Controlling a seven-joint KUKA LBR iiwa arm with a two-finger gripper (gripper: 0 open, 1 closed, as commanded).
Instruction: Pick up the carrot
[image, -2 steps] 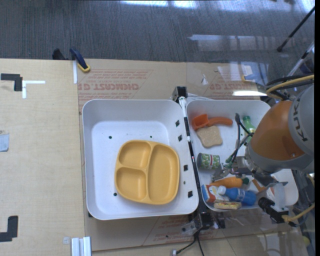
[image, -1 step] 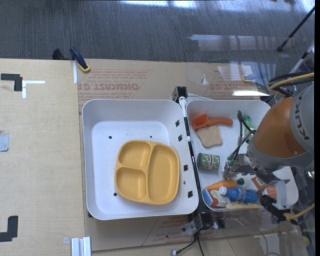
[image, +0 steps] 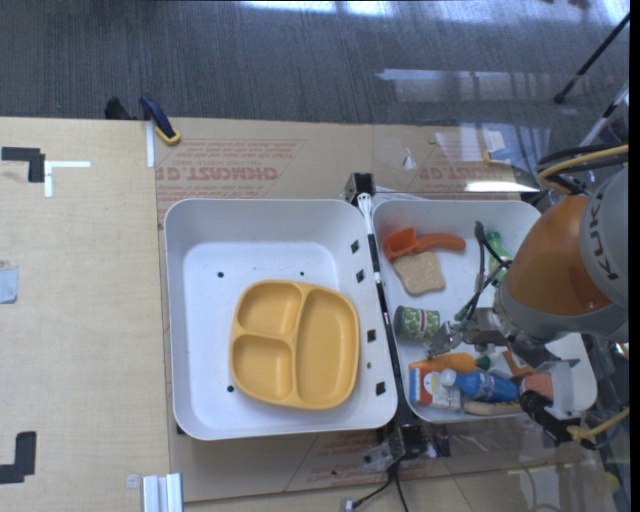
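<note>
Orange carrot low in right bin, hemmed by green can, juice carton, blue bottle. Gripper just above it; jaw state impossible to tell. Yellow divided plate in left bin, bare white margin around. Cardboard under both bins.

Smooth white plastic bins; matt yellow plastic plate; pale wood-look bench
</note>
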